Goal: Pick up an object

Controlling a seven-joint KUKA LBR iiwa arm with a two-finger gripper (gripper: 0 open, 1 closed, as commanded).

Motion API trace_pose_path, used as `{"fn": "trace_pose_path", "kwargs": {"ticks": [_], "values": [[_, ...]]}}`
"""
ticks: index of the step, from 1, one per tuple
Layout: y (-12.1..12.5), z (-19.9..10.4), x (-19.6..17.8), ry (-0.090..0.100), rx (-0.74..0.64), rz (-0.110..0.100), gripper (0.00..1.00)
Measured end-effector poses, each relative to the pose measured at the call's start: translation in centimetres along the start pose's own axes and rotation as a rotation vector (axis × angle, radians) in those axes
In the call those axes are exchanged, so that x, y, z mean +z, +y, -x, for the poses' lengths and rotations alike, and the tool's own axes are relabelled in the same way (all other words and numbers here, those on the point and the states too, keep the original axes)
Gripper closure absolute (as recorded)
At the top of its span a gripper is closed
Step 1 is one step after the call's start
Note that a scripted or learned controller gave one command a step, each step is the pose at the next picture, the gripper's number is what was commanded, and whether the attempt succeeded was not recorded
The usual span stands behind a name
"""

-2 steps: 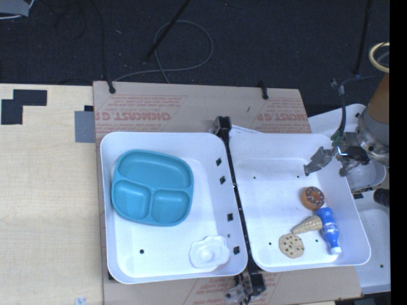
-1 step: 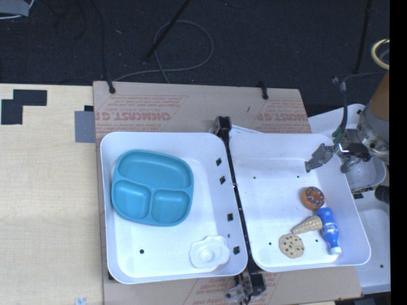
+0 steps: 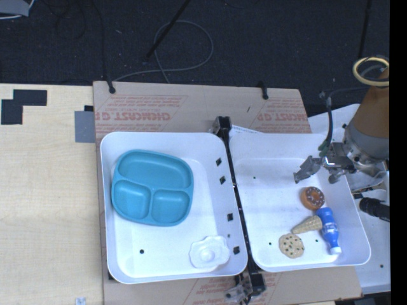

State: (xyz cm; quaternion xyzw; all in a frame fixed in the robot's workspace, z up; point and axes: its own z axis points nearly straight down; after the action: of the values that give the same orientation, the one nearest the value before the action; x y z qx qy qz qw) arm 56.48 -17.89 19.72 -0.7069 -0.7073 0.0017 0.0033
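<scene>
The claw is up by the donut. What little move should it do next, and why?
Probably a small slide toward the donut, then straight down. The claw sits just above and beside it in the right bin, holding nothing I can see. The donut lies apart from the cone and blue bottle, so it looks the easiest grab.

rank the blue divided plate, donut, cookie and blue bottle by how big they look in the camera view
1. blue divided plate, by far the largest
2. blue bottle
3. cookie and donut look about alike, so I won't rank them
</scene>
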Motion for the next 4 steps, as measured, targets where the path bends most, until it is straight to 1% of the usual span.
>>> {"fn": "trace_pose_path", "kwargs": {"ticks": [1, 2, 3, 4], "values": [[0.3, 0.0, 4.4, 0.0, 0.001, 0.0, 0.0], [-0.3, 0.6, 9.3, 0.0, 0.001, -0.001, 0.0], [-0.2, 0.8, 7.9, -0.001, 0.004, 0.004, 1.0], [0.2, 0.2, 1.9, -0.003, -0.001, 0.011, 1.0]]}}
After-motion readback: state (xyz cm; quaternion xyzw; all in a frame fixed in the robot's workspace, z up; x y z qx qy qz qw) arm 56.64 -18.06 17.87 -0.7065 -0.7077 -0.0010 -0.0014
